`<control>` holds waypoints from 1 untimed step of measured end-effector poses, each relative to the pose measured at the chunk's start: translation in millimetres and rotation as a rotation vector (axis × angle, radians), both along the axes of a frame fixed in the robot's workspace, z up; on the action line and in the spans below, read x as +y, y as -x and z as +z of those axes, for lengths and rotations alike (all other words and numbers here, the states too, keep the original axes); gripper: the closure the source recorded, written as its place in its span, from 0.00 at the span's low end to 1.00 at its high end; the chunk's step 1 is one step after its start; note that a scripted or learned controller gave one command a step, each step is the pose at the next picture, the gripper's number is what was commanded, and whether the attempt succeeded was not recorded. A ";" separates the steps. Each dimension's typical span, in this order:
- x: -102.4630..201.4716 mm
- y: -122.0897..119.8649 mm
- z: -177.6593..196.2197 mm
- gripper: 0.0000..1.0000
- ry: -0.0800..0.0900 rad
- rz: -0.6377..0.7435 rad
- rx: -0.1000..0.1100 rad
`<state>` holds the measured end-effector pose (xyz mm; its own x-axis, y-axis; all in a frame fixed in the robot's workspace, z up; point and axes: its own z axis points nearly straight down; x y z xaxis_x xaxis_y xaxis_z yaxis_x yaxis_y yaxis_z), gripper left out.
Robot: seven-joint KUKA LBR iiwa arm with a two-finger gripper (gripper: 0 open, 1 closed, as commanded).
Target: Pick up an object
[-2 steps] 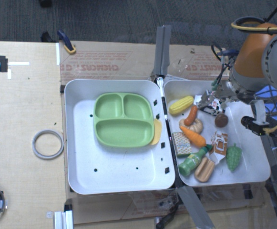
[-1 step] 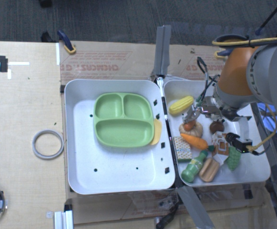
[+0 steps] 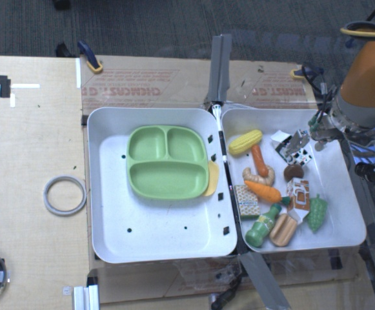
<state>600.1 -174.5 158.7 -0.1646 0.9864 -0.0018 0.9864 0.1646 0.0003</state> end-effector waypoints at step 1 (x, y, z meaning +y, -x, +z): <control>12.8 43.8 -43.9 0.00 -0.001 -0.114 0.002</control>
